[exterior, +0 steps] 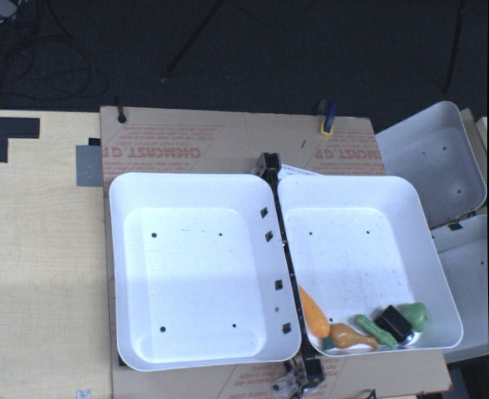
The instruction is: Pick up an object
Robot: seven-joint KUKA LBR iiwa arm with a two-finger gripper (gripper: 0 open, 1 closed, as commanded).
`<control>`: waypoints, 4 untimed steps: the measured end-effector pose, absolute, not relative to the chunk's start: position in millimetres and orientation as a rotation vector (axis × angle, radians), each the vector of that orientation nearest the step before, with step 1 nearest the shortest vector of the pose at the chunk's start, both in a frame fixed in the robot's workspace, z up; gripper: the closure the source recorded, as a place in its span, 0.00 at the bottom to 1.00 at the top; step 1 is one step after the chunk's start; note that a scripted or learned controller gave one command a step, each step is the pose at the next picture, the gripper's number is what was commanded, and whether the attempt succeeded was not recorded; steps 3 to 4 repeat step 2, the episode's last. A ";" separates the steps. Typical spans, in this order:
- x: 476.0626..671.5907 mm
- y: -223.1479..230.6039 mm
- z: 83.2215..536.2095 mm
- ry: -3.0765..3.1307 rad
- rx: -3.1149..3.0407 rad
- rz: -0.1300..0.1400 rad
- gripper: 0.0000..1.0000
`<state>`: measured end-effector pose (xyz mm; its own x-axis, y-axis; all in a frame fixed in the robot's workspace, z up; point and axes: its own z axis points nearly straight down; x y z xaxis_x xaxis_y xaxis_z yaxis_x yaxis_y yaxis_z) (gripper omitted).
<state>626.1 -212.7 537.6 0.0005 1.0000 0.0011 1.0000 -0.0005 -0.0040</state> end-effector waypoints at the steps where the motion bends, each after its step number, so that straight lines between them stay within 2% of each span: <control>1: 645.4 -211.3 537.0 -2.227 -2.215 0.003 1.00; 2: 620.7 -213.0 537.5 -2.217 -2.220 0.003 1.00; 4: 620.7 -213.0 537.5 -2.217 -2.220 0.003 1.00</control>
